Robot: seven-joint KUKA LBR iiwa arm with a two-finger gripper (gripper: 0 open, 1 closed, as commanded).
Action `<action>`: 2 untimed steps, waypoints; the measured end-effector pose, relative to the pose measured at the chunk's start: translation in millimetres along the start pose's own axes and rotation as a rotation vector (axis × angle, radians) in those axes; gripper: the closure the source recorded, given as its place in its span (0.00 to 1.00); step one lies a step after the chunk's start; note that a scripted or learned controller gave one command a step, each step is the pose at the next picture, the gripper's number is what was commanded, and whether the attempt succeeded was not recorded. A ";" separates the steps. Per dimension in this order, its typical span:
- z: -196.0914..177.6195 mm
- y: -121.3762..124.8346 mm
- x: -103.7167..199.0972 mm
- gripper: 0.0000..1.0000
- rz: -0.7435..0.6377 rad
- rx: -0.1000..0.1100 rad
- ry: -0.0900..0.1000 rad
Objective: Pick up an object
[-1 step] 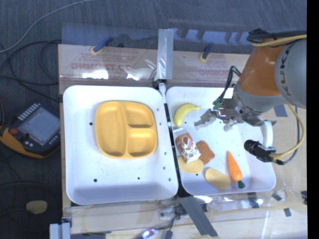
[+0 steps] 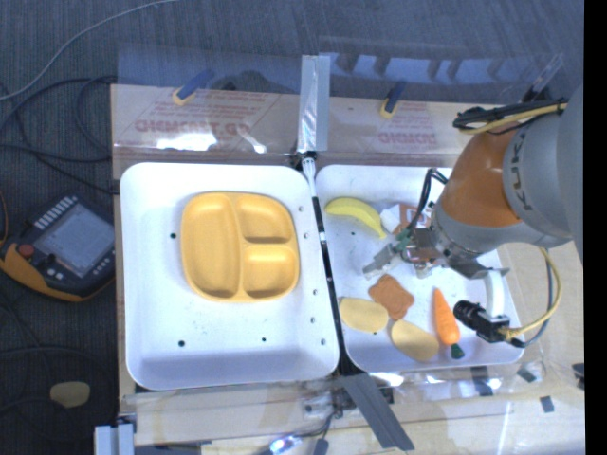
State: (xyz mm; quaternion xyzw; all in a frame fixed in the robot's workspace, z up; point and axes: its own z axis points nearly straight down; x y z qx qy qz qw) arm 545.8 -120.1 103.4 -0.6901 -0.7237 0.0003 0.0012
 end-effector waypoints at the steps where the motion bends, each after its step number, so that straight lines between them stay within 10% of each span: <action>1: 10.0 -49.6 -84.7 0.00 -0.053 -0.019 -0.001; 2: 11.3 -35.5 -73.8 0.00 -0.122 -0.017 -0.009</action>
